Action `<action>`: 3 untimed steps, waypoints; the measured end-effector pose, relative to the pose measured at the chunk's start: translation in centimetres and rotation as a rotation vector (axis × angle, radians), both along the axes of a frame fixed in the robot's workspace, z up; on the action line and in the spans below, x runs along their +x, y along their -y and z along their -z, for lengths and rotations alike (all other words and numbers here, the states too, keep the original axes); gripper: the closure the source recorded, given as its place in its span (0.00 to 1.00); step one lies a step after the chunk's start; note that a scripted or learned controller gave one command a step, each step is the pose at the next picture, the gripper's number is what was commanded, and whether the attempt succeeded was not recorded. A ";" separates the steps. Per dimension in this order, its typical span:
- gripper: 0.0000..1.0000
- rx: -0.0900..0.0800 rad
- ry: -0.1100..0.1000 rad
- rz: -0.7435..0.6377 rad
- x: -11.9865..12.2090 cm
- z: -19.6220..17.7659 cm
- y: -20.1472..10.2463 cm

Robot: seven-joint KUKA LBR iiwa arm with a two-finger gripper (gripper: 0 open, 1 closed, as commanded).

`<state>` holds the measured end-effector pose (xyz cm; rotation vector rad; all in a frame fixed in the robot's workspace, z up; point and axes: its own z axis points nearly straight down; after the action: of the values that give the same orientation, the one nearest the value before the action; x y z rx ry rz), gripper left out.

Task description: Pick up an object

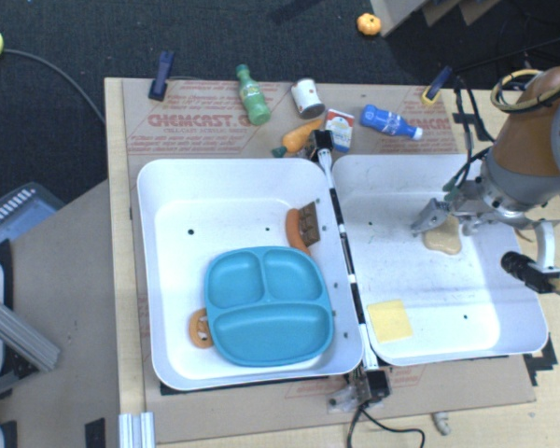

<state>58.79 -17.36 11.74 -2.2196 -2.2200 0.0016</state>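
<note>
My tool [445, 224] hangs over the tan piece [442, 241]; I can't tell its grip. Probably light and flat; I'd pinch its edges.

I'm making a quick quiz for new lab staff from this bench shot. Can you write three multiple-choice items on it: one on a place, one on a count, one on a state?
1. Where does the blue divided plate lie?
A. left bin
B. right bin
C. on the floor

2. How many bottles lie on the board behind the bins?
A. none
B. two
C. five

3. How does the claw stand to the tan piece?
A. far off, over the other bin
B. right at it, in the same bin
C. pressed on the yellow square

Key: 1 A, it fills the left bin. 2 B, a green bottle and a blue bottle. 3 B, both are in the right bin.
</note>
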 end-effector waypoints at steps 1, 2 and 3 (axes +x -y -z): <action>0.00 -0.003 0.005 -0.001 0.7 -2.0 0.5; 0.00 0.000 0.000 0.000 -0.3 0.8 1.4; 0.00 -0.004 0.007 0.000 1.3 3.1 0.5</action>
<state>60.12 -17.88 8.69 -2.2249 -2.2260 -0.0010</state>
